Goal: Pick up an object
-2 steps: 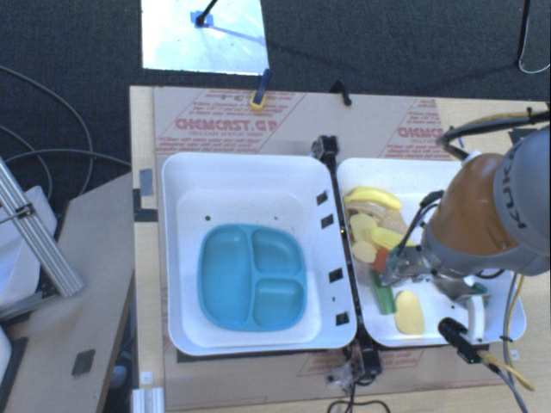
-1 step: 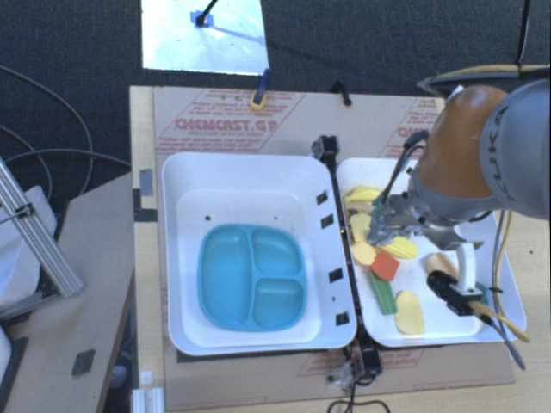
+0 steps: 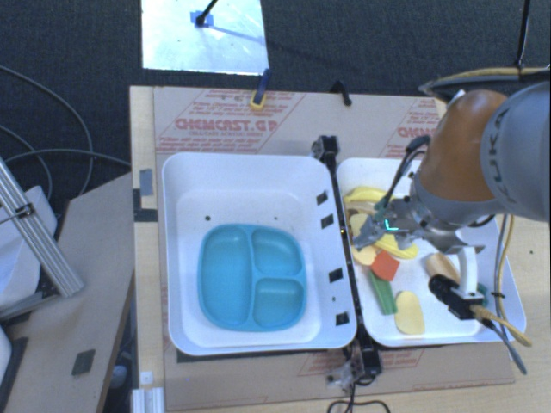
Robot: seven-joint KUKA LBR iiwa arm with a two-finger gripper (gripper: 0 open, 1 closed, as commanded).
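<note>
My gripper [image 3: 368,231] hangs low over the left part of the right bin [image 3: 370,338], among a heap of toy food. A yellow banana [image 3: 365,197] lies just behind it, and a yellow piece [image 3: 402,247] sits just to its right. An orange-red block [image 3: 385,267] lies in front of the gripper, with a green stick [image 3: 383,293] and a pale yellow oval [image 3: 411,313] nearer the front wall. A tan piece [image 3: 440,264] rests further right. The arm's wrist hides part of the heap. Nothing is visibly held.
The left bin [image 3: 250,169] holds a blue divided plate [image 3: 252,276]. A black-clipped divider [image 3: 337,231] runs between the two bins. A yellow cable [image 3: 506,256] trails along the right bin's right side.
</note>
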